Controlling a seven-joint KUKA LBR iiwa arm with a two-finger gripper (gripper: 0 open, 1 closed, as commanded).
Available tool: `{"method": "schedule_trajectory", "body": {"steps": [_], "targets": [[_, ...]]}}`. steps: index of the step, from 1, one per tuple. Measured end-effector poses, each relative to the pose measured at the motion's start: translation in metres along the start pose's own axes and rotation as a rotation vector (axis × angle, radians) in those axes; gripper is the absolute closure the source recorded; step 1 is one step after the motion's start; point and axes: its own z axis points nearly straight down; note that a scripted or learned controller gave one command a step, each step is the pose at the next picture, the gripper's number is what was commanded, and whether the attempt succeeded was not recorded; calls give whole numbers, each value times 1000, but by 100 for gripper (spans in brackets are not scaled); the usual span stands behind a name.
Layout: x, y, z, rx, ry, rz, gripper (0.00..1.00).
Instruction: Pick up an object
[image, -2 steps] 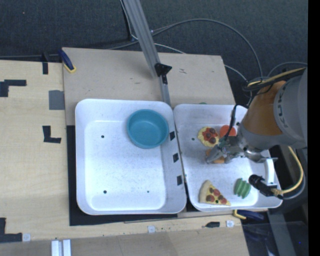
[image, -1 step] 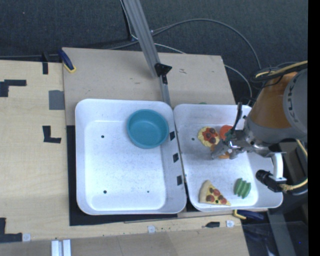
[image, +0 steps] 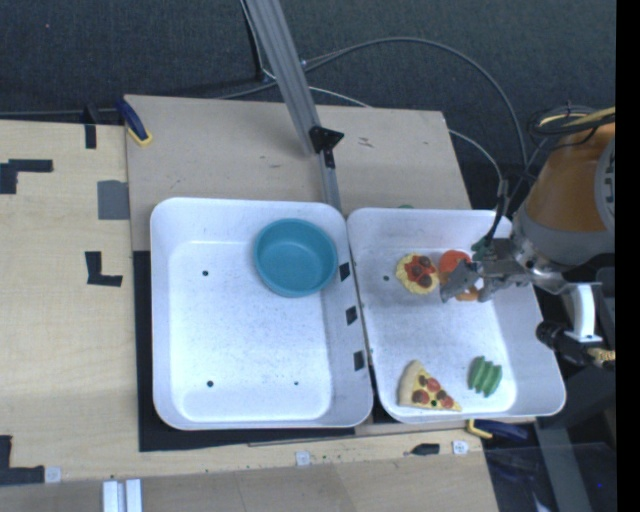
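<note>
While the hand (image: 470, 287), grip state unclear, hovers by it, the round pizza toy (image: 417, 272) shows red-dotted yellow.

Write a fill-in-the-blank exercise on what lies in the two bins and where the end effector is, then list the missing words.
1. The blue bowl sits in the ____ bin.
2. The pizza slice lies near the front edge of the right bin, and just to its right lies a small ____ toy.
3. The end effector hangs over the ____ bin, close beside the round pizza toy.

Missing words: left; green; right
</note>
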Motion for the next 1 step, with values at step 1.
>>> {"method": "schedule_trajectory", "body": {"steps": [1], "targets": [[1,-3,-62,-2,0,-1,100]]}}
